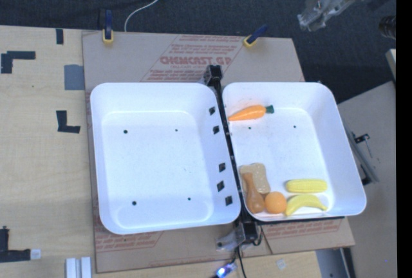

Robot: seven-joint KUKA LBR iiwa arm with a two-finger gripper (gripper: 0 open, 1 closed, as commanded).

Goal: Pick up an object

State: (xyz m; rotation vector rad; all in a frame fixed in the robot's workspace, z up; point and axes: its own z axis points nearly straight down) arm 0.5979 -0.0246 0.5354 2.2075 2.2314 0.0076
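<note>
The right bin (322, 103) holds several toy foods. An orange carrot (248, 113) with a green tip lies near its back left corner. At the front sit a tan bread slice (255, 176), a brown piece (253, 196), an orange ball (275, 203), a yellow corn cob (306, 186) and a yellow banana (304, 204). My gripper (314, 15) hangs high at the top right, well behind the bins and away from all the objects. Nothing shows between its fingers.
The left bin (103, 109) stands beside the right one on a cardboard sheet (187, 58). Black clips run along the seam between the bins. Two clamps (107, 35) hold the sheet's back edge. A white cable (149, 0) runs at the back.
</note>
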